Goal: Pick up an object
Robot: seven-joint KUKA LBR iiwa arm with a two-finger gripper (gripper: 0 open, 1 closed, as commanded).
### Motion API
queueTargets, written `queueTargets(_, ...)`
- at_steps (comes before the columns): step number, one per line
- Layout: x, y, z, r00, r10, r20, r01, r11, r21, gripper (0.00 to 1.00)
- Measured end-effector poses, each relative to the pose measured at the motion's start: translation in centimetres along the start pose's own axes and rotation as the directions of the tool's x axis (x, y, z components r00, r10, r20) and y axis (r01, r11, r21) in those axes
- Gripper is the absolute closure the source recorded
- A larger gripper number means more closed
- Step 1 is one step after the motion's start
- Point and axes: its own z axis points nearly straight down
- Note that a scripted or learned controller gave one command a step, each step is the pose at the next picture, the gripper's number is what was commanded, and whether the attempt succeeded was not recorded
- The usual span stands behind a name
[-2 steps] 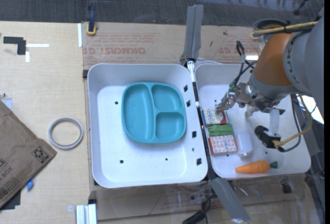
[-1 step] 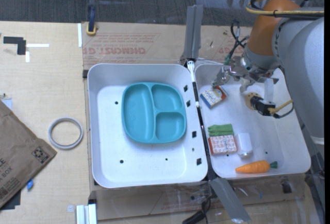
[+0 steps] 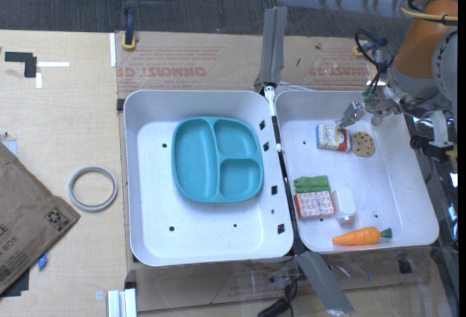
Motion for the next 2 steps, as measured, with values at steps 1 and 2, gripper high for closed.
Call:
queueTargets(1,6.3,-4.0,-0.1,0.995,-0.097,-0.005,0.097,0.995,0.000,0.00)
queueTargets(2,5.4,-6.4,-0.1,0.997,-0.083,-0.003,0.083,0.997,-0.002,0.00)
